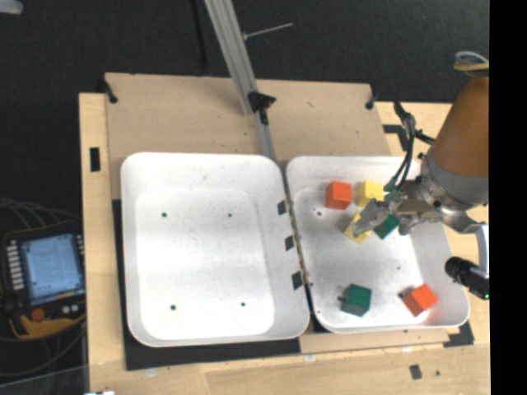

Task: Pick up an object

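Bench: two white bins [206,167]; right bin: two orange, two green, perhaps two yellow blocks; gripper [380,219] grip unclear

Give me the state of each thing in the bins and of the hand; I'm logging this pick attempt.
hand: low in the right bin, over a green and a yellow piece; grip unclear
orange block: resting, free
yellow block: resting beside the orange block
green block: resting, free
orange block near the corner: resting, tilted
left bin: no blocks
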`<state>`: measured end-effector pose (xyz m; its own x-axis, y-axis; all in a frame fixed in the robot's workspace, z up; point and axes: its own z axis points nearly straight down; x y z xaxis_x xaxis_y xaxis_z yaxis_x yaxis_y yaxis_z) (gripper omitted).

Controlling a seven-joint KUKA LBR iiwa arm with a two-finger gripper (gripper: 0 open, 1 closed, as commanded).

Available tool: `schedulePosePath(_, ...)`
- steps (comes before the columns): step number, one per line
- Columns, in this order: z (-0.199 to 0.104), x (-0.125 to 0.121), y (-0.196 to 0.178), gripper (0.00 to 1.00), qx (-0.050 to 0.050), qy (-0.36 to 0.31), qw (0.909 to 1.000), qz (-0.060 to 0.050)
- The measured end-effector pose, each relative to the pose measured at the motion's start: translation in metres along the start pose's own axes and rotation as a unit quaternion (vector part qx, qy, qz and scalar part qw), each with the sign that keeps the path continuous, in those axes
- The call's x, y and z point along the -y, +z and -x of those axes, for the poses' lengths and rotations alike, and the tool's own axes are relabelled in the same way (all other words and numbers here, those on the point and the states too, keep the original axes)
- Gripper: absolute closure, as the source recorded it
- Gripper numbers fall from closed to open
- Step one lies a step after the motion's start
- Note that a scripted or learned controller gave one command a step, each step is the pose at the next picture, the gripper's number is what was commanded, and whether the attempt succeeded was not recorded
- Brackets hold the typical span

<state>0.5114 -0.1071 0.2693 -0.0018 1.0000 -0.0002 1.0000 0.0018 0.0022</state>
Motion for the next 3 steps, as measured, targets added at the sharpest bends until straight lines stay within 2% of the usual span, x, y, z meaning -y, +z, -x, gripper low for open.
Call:
schedulePosePath(1,0.0,0.0,0.0,0.0,0.0,0.002,1.0,0.001)
schedulePosePath(3,0.012,0.007,0.092,0.0,0.0,0.001,1.0,-0.003)
